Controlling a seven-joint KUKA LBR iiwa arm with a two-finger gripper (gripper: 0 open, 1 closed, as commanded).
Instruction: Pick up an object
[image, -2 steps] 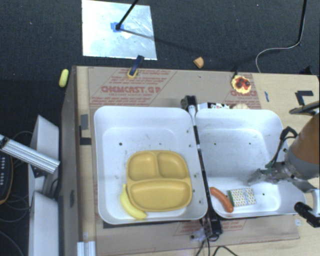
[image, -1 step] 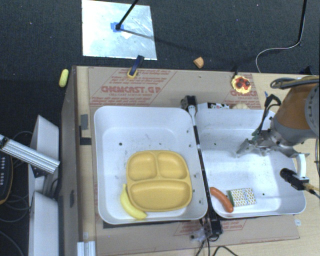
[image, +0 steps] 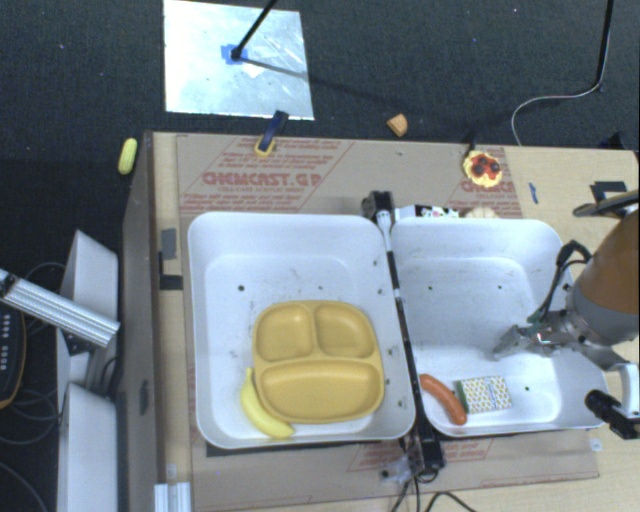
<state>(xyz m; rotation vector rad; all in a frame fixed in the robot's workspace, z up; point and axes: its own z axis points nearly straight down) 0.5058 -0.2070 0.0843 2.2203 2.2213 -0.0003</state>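
In the right bin (image: 470, 245), an orange sausage (image: 443, 398) lies near the front wall with a small speckled block (image: 485, 394) just to its right. My gripper (image: 512, 343) hangs low over the right bin's right half. It sits up and to the right of both items and apart from them, with nothing visibly held. The left bin (image: 290, 240) holds a yellow divided plate (image: 318, 360). A banana (image: 260, 410) lies along the plate's front left edge.
The arm's grey body and orange band (image: 610, 290) cover the right bin's right wall. Behind the bins on the cardboard lie a red and yellow toy (image: 483, 168) and a blue and yellow tool (image: 270, 133). A black divider (image: 392, 290) separates the bins.
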